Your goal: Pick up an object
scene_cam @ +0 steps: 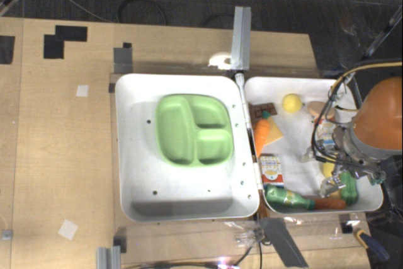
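Camera view has the arm (378, 120) hanging low over the right bin (296, 135), gripper (337, 183) down by the near wall, probably since that's where stuff is piled, and I can't tell whether it has anything. Nearest in that bin is a green bottle (288, 199), then a small carton (271, 168), a carrot (262, 134) and a yellow ball (291, 103) at the back. The left bin (135, 154) holds a green divided tray (194, 129).

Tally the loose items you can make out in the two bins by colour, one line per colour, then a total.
Green: 2, divided tray in the left bin, bottle in the right bin
Yellow: 1, ball
Orange: 1, carrot
White: 1, carton
Brown: 1, bar
Total: 6; more items lie partly hidden under the arm.
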